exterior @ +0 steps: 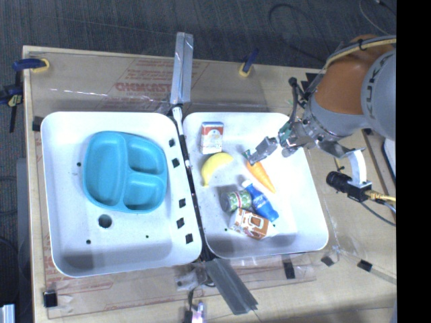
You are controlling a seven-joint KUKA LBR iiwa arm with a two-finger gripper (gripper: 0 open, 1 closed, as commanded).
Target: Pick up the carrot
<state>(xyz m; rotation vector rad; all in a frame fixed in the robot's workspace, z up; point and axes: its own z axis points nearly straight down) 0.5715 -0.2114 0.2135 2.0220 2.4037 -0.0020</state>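
Touching carrot (pixel 260 175) top — gripper (pixel 257 155)

The grey arm (pixel 350 99) with its orange band reaches in from the right, its pincer (pixel 259 152) stretched out leftward and low.

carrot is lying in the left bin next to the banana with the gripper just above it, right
Not quite: the carrot lies in the right bin, not the left. The camera view shows it next to the banana, with the gripper just above it.
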